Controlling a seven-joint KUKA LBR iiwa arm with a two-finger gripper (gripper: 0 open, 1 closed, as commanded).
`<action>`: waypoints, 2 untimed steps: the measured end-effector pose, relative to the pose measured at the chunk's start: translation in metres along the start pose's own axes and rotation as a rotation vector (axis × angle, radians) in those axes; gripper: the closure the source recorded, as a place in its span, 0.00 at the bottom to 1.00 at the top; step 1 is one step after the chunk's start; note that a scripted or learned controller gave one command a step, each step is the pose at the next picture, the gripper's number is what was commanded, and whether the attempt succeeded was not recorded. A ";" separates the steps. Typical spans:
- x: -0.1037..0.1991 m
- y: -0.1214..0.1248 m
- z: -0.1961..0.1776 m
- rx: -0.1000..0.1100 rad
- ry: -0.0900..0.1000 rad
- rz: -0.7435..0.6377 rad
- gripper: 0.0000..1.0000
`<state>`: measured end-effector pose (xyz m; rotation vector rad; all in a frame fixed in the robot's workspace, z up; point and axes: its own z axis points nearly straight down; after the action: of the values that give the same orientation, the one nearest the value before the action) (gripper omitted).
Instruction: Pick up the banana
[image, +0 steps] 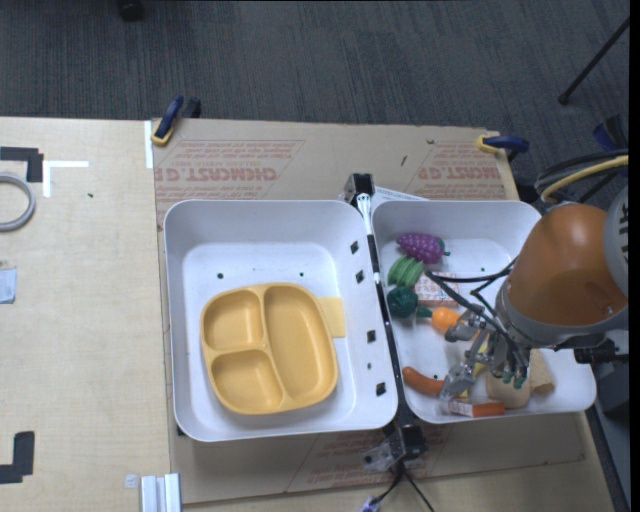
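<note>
Hovering low in the right bin (560, 225), the gripper (480, 365) blocks most of what lies under it; can't tell the fingers' state. Banana not clearly identifiable, possibly hidden beneath the arm. Visible nearby: purple grapes (420, 246), green vegetable (404, 285), orange piece (443, 319). Yellow divided plate (268, 346) in left bin (190, 300).

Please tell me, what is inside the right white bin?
In the right bin lie purple grapes, green vegetables, an orange piece, and a red sausage-like piece. The hand and arm cover the bin's right part, so things beneath cannot be seen.
</note>
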<state>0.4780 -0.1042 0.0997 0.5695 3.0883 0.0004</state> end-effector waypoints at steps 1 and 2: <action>0.003 0.009 0.007 0.000 0.000 -0.153 0.00; 0.002 0.005 0.007 0.000 -0.001 -0.248 0.00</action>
<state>0.4781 -0.0985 0.0927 0.1836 3.1343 0.0001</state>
